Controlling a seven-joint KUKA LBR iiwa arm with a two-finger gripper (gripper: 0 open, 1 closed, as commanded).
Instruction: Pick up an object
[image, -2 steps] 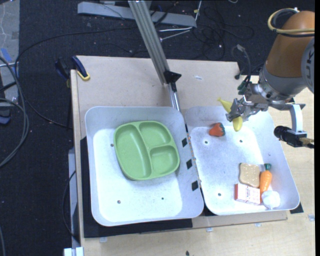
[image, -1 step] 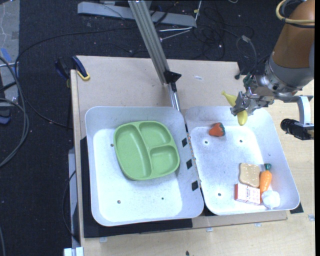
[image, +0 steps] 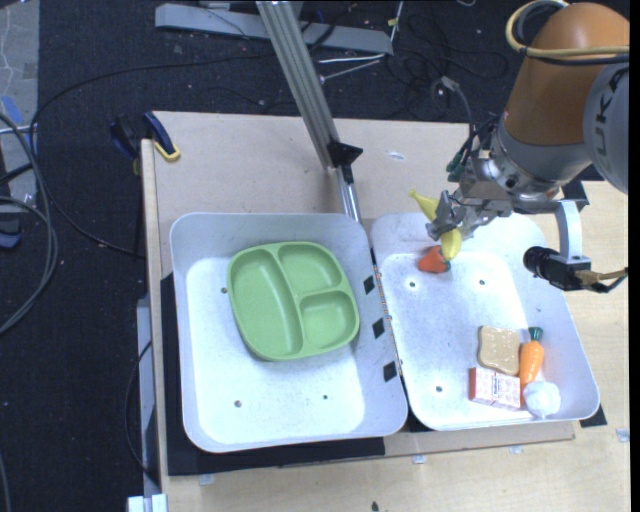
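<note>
My gripper hangs over the far left corner of the right bin. A yellow toy banana is clamped between its fingers, one end sticking out toward the back and the other end pointing down. Right below the banana's lower end lies a small red-orange toy fruit on the bin floor. The banana looks lifted off the floor, with the fruit close to it or touching it.
A slice of toast, a carrot, a pink packet and a white lump sit in the right bin's near right corner. The left bin holds a green divided plate. A metal pole slants behind the bins.
</note>
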